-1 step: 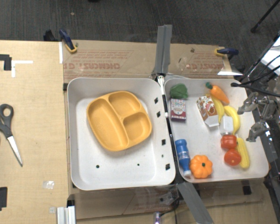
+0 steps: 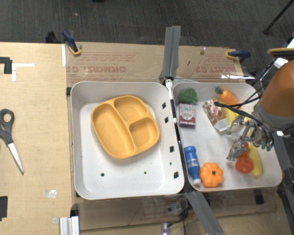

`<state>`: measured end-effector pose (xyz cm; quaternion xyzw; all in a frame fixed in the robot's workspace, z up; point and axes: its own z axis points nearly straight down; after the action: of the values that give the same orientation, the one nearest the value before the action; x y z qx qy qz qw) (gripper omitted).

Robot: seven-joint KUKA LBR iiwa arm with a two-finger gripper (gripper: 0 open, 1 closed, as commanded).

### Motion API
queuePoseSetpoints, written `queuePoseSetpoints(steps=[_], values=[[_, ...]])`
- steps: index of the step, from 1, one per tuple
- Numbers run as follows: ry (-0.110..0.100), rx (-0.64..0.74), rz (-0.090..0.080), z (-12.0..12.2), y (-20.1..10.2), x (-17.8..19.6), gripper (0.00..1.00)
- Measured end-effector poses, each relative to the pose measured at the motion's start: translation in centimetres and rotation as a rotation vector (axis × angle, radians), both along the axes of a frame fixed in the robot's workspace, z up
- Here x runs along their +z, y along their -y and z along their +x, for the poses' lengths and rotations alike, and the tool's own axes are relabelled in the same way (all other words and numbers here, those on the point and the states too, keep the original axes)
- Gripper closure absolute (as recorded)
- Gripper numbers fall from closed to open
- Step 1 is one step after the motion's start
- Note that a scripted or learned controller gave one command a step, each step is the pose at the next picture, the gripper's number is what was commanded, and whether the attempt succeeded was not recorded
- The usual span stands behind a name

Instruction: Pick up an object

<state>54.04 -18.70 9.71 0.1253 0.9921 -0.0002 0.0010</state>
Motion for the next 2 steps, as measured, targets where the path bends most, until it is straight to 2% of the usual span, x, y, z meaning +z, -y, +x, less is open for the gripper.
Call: queuePoseSetpoints(steps=[1, 2], values=[[0.003, -0.092, -0.001, 7.2, -5.7, -0.4, 0.00], [0.000, -0.138, 0.000, 0.2, -2.4, -0.5, 0.00]])
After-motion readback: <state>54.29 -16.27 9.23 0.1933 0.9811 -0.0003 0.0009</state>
